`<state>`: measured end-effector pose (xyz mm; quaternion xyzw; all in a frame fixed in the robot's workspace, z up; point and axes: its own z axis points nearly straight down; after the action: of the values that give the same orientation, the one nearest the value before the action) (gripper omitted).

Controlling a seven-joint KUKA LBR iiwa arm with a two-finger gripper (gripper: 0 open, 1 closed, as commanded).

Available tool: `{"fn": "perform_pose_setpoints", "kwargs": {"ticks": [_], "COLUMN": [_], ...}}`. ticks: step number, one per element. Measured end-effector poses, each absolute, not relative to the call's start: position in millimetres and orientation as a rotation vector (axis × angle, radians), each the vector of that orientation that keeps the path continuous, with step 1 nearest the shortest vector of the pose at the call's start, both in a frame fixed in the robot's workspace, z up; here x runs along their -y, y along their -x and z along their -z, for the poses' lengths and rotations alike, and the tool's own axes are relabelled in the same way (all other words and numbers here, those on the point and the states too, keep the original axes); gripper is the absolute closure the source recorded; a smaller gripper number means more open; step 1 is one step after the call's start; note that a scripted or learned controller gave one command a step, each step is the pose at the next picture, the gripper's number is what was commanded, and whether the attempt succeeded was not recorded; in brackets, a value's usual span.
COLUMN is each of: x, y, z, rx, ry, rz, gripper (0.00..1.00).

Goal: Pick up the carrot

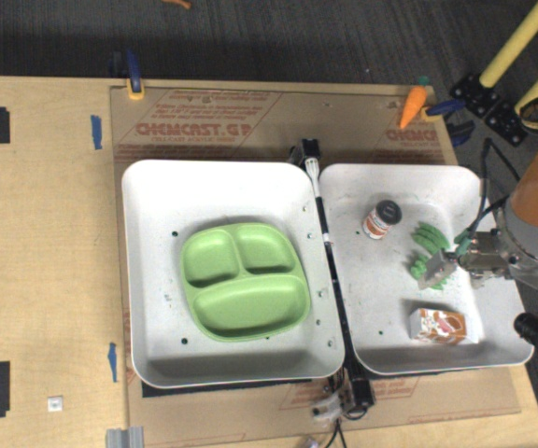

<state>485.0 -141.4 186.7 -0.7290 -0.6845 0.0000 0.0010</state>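
The nearest thing in the right bin point(465, 181) is a printed packet point(440, 325) near its front wall. Behind it, the gripper point(452, 261) sits among a green leafy toy point(431, 250) mid-bin; whether its fingers are apart or closed cannot be told. Farther back stands a small jar point(380, 219). The carrot point(413, 106) lies on the cardboard beyond the bin's back rim, so a close here likely catches the greens instead.
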Motion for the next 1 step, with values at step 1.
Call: {"fn": "perform_pose_setpoints", "kwargs": {"ticks": [1], "x": [93.4], "y": [-479.2], "z": [-169.8], "rx": [2.019], "ry": [2.403], "rz": [-0.001], "gripper": [0.00]}}
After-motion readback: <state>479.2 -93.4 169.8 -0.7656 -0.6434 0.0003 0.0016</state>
